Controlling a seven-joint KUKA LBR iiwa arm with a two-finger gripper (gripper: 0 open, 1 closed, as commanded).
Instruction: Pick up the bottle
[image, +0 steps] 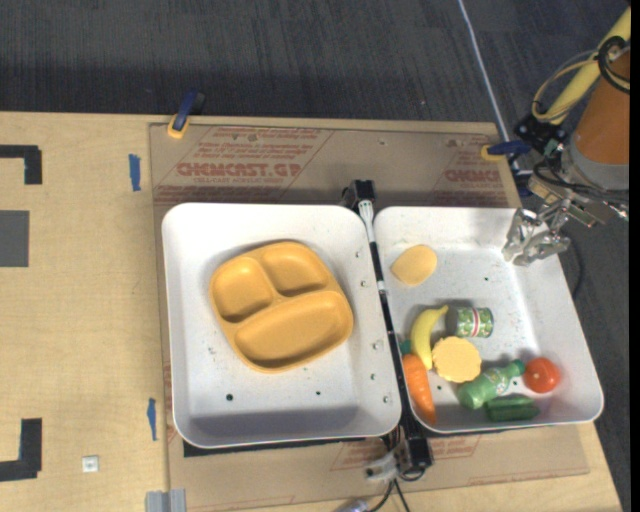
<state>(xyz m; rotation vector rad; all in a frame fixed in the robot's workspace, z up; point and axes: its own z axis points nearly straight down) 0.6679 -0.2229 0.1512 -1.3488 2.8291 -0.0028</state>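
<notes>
The bottle (489, 386) is green with a pale label. It lies on its side near the front of the right bin (575, 330), between a yellow disc (456, 359) and a red tomato (541, 375). A dark green piece (511, 408) rests against its front side. My gripper (531, 248) hovers over the bin's far right corner, well behind the bottle. It is open, with nothing between its fingers.
The right bin also holds a banana (427, 335), a green can (470, 322), a carrot (420, 388) and a yellow round piece (413, 264). The left bin (190, 300) holds an orange divided plate (282, 303).
</notes>
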